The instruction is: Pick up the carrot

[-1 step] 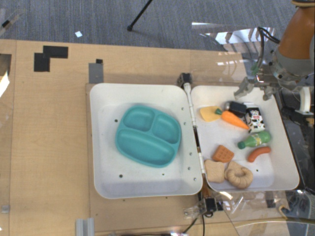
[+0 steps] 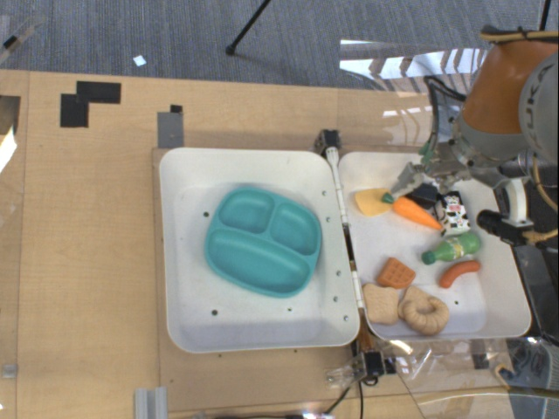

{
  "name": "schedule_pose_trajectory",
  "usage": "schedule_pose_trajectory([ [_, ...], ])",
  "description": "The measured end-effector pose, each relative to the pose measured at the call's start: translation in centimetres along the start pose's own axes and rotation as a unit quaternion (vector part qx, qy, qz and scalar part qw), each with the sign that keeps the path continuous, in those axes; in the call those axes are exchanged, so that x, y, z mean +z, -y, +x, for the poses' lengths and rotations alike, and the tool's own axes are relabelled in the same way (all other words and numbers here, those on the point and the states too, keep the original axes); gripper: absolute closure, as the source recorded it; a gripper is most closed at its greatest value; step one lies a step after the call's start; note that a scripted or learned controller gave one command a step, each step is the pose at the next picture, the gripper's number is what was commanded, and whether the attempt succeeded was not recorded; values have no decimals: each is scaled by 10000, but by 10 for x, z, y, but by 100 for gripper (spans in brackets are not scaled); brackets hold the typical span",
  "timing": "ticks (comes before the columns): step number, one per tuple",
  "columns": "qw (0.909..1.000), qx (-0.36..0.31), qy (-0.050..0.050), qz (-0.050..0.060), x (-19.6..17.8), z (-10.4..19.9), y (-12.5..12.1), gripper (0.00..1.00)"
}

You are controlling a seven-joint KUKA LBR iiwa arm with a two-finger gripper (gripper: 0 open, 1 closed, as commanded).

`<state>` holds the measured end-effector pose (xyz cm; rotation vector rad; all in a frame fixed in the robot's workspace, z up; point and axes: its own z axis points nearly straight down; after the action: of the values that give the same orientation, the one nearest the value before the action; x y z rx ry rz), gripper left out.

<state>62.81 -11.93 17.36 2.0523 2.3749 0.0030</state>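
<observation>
We see the two-finger gripper [image 2: 403, 190] spread wide above the tapered orange carrot [image 2: 417, 213], near the right bin's [image 2: 515, 317] far edge.

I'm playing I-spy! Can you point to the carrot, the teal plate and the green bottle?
carrot [image 2: 417, 214]: camera view, middle of its orange body.
teal plate [image 2: 229, 241]: camera view, left rim.
green bottle [image 2: 454, 249]: camera view, its body.

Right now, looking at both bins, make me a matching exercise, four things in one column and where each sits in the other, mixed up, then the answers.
Things:
1. teal plate
2. carrot
3. pretzel
4. green bottle

Places:
A. near edge of the right bin
B. middle of the left bin
C. just below the hand, beside the yellow wedge
D. right bin, just above the red sausage

Pairs: 1-B, 2-C, 3-A, 4-D
</observation>
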Motion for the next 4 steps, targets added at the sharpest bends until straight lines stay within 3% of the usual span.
schedule_pose_trajectory([
  [1, 9996, 235, 68, -143, 63, -1, -13, 0],
  [2, 9974, 689, 88, -180, 70, -3, -16, 0],
  [3, 9946, 1033, 22, -73, 81, 1, 1, 0],
  [4, 9948, 1011, 17, -75, 72, 3, 0, 100],
])
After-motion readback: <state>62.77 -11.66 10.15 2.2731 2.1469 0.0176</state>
